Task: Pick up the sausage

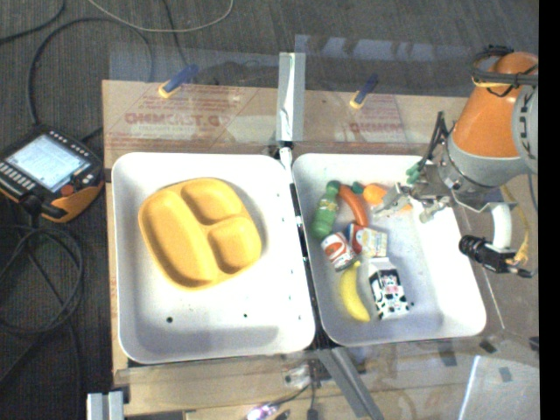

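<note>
At the near end of the right bin [455, 318] a small black-and-white carton [388, 293] with a cow pattern stands just beside a banana [352, 294], which lies lengthwise to the carton's left. Farther in sit a small red-and-white can [337, 249] and a little box [371, 240], close together. Beyond them is the sausage [353, 203], a reddish-orange link lying at a slant in the far half of this bin, touching or nearly touching a green bottle [326, 211] on its left and a small orange piece [374, 192] at its far right.

The gripper [416, 196] hangs over the far right part of the same bin, to the right of the sausage and apart from it, with nothing seen between the fingers. Whether the fingers are spread or closed cannot be told from this angle. The arm [494, 125], with its orange band, reaches in from the right.

In the left bin [144, 326] lies a yellow divided tray [203, 230] with three compartments, set toward the far side. Both bins rest on the desk [210, 112]. A handheld control pad [48, 171] lies on the floor at the left.
</note>
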You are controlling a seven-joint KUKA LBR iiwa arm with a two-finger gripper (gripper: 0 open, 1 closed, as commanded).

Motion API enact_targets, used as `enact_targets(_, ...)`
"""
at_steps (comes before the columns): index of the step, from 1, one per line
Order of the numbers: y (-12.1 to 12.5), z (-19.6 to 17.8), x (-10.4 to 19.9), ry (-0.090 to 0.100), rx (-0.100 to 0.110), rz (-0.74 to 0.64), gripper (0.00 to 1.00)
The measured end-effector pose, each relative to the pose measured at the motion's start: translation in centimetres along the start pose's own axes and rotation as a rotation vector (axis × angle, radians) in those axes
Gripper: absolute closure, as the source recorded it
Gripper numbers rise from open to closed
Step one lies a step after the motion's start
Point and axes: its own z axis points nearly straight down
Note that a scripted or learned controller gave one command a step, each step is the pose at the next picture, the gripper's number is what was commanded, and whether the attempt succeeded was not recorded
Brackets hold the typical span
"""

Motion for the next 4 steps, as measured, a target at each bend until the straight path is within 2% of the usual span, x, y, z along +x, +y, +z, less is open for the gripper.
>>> enact_targets(1,0.1,-0.9,0.1,0.001,0.0,-0.002,1.0)
enact_targets(2,2.4,-2.4,0.8,-0.003,0.0,0.312,1.0)
enact_targets(3,5.8,-3.2,-1.5,-0.005,0.0,0.529,1.0)
enact_targets(4,3.5,-0.6,-3.4,-0.003,0.001,0.797,1.0)
